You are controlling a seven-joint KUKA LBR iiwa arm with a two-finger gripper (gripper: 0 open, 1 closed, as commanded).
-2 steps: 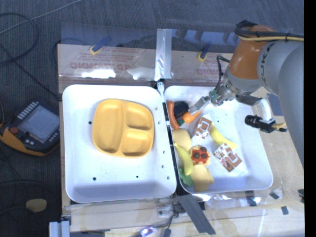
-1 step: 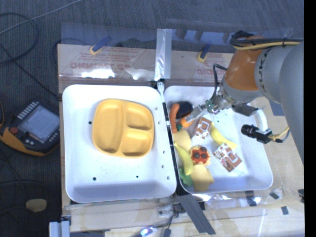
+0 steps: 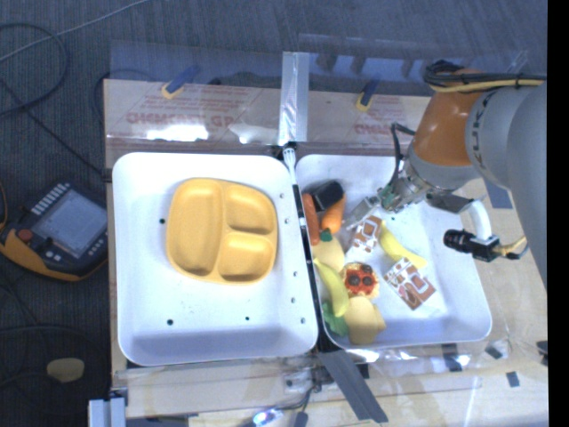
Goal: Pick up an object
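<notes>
The right bin (image 3: 462,318) holds a pile of toy food along its left side. There is a black block (image 3: 324,190), an orange carrot (image 3: 332,214), a yellow banana (image 3: 330,269), a round red and orange piece (image 3: 360,279) and a yellow lump (image 3: 366,317). Two brown and white snack packets (image 3: 365,234) (image 3: 411,284) lie nearer the middle, with a second banana (image 3: 399,248) between them. My gripper (image 3: 380,200) hangs low over the bin's upper middle, just above and to the right of the upper packet. Nothing is seen held in it.
The left bin (image 3: 142,327) bears a yellow divided tray (image 3: 222,229). A raised divider (image 3: 300,238) separates the two bins. The arm's orange band (image 3: 440,136) sits over the right bin's far right corner. A handheld pendant (image 3: 62,229) lies on the floor at left.
</notes>
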